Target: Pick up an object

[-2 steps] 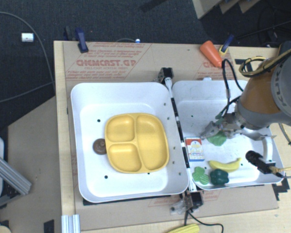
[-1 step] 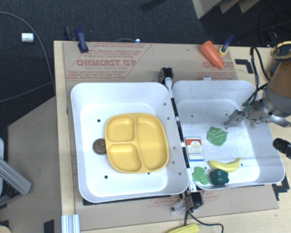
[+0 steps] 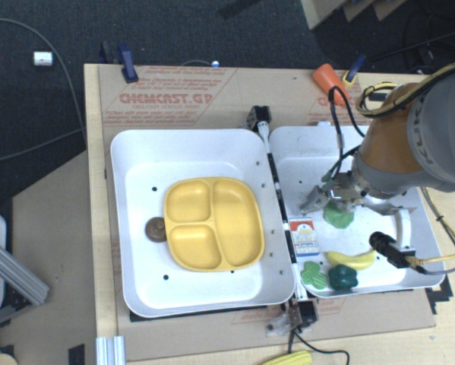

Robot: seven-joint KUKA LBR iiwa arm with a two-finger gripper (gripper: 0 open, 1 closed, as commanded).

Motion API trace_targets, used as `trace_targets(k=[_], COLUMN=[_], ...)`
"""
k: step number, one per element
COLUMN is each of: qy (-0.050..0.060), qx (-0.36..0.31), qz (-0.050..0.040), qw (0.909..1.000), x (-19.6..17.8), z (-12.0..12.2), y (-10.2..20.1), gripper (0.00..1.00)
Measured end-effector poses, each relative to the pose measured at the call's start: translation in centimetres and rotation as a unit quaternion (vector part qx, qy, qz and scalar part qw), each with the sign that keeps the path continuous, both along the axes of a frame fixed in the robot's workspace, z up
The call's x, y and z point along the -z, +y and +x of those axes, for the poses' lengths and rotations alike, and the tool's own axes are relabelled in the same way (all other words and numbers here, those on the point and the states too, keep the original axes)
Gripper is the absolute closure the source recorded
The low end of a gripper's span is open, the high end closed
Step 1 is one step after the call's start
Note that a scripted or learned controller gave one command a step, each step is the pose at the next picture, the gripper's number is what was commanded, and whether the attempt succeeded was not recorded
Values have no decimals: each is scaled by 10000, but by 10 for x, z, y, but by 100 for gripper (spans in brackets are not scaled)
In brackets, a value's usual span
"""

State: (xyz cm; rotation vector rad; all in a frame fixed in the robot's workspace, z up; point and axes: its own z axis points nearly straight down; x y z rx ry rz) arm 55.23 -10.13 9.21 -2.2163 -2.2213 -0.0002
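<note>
My gripper (image 3: 330, 195) hangs low in the right bin (image 3: 303, 147), near its middle. A pale green object (image 3: 338, 218) lies just below the gripper in this view, close to it or touching it; I cannot tell which. Nothing shows as held. Toward the bin's front lie a yellow banana (image 3: 352, 259), a light green piece (image 3: 313, 274) and a dark green round piece (image 3: 343, 278). A small white and red carton (image 3: 304, 238) lies by the bin's left wall.
The left bin (image 3: 136, 166) holds a yellow divided plate (image 3: 212, 223) with a small brown round thing (image 3: 156, 229) at its left edge. The grey and orange arm (image 3: 409, 139) covers the right bin's far right part.
</note>
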Motion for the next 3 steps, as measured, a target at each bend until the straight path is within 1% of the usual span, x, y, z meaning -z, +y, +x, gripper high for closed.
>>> trace_targets(k=[1,2,3], qy=[-21,-1,-22], qx=[14,5,15], qz=[-25,-3,-26], qw=[10000,10000,10000], x=[7,8,7], z=[24,-3,25], y=[-52,-6,-63], gripper=[0,0,0])
